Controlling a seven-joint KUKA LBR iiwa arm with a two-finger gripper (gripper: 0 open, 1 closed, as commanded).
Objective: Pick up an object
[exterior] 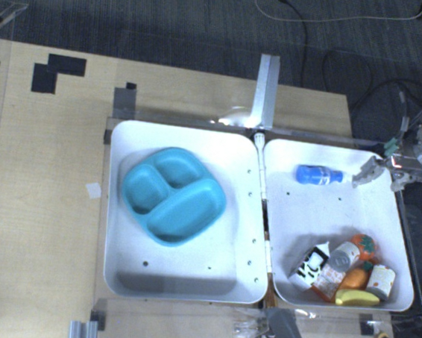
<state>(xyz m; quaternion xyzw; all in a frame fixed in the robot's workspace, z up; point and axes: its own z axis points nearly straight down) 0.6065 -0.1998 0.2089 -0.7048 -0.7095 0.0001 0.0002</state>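
Jumbled pile [346,274] in right bin's [295,226] near corner, items overlapping, indistinct.

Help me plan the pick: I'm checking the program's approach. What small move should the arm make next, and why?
Probably shift the gripper a little further into the right bin, toward the blue bottle. It sits at the bin's upper right edge with nothing seen between its fingers, and the bottle lies alone nearby, apart from the cluttered pile in the lower corner.

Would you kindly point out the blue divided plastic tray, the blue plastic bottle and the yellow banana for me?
blue divided plastic tray [172,195]: camera view, on its central ridge.
blue plastic bottle [317,175]: camera view, on its body.
yellow banana [357,298]: camera view, on its middle.
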